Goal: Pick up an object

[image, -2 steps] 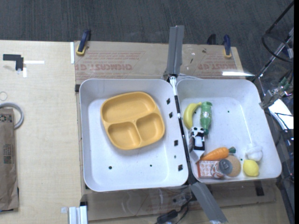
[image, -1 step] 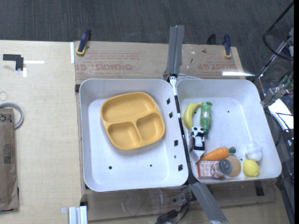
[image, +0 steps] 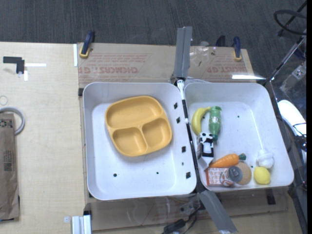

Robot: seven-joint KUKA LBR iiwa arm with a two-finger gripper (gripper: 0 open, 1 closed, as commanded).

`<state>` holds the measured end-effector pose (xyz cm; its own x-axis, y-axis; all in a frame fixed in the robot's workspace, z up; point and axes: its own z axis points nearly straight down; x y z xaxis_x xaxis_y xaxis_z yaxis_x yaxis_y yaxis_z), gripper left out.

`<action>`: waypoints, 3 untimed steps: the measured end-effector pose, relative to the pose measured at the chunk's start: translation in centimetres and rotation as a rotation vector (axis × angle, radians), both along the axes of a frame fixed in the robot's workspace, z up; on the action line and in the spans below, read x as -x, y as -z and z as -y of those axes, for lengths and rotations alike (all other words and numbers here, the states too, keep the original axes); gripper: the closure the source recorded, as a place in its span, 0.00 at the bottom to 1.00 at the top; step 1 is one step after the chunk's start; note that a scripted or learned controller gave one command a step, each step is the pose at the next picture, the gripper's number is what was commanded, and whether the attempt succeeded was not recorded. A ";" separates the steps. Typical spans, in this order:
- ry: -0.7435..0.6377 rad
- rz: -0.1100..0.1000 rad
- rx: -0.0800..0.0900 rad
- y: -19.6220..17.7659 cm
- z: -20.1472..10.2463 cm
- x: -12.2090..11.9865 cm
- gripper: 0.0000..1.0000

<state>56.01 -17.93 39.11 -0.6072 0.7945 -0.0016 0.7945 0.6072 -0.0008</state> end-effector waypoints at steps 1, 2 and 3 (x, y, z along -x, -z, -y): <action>-0.283 0.002 0.001 -5.0 4.4 -1.8 1.00; -0.651 -0.001 -0.003 2.6 1.7 -3.7 1.00; -0.567 -0.001 -0.002 10.4 2.4 1.0 1.00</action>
<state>55.02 -20.30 28.73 -0.9391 0.3437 0.0008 0.3437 0.9391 0.0002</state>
